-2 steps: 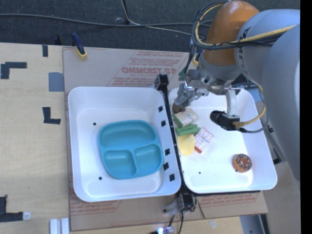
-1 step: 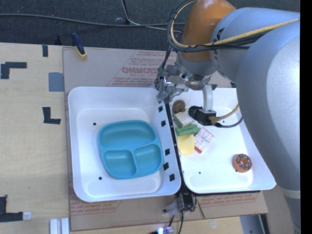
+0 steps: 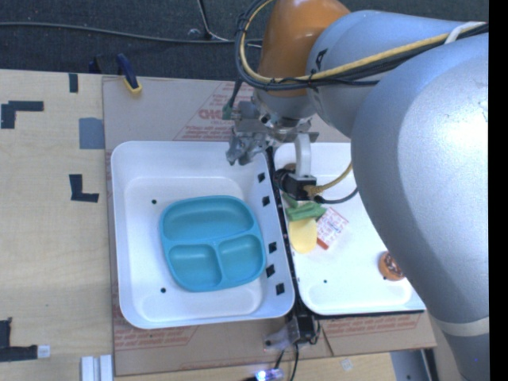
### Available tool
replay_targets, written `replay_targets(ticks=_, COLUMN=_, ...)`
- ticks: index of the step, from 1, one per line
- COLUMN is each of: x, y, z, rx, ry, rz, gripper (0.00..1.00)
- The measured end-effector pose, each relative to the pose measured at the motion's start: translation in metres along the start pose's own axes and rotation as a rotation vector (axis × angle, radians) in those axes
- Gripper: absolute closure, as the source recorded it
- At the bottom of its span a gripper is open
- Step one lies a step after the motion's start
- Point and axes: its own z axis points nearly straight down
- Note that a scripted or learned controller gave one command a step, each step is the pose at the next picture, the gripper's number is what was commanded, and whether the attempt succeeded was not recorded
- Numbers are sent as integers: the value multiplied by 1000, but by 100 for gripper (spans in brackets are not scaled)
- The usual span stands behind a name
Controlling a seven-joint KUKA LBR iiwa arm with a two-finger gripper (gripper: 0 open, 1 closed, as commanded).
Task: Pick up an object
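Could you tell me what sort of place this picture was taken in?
Probably a robotics lab test bench: a grey arm reaches over two white bins, one holding a blue tray, with cables and tape marks on the bench.

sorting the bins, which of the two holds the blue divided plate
The left bin: the blue plate lies in it. The right bin holds small items instead.

This is a robotics lab. A grey arm point(image 3: 397, 117) works over a taped plywood surface point(image 3: 48, 213). Cables point(image 3: 202, 14) trail across dark carpet.

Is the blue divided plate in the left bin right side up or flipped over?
Right side up. The blue divided plate lies flat on the left bin's floor, with its three compartments facing up.
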Motion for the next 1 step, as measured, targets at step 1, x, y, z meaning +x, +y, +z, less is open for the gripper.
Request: replay_targets(ticks=1, x=-3, y=0, z=0, rx=1, ry=-1, rz=3, gripper=0)
